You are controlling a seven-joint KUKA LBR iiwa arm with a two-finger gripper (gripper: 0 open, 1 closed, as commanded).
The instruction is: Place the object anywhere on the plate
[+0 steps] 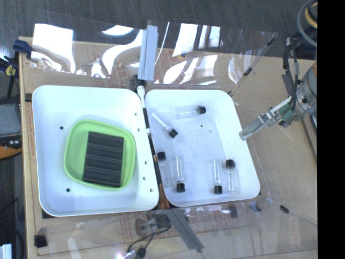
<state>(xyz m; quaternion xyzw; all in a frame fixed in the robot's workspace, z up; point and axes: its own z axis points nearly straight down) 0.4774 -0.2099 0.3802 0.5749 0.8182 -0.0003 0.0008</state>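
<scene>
A lime green plate point(74, 144) lies in the left bin point(48, 107). A dark grey ribbed block point(104, 159) rests flat on the plate, filling most of its middle. My gripper point(245, 132) hangs just past the right rim of the right bin point(242, 161), pointing left and down toward it, far from the plate. Nothing shows in its tip.
Several clear vials with black caps lie scattered in the right bin, such as one point(190, 111) near the back and one point(217, 177) near the front. A grey bar point(147, 53) stands behind the bins. Clear plastic sheeting covers the bench around them.
</scene>
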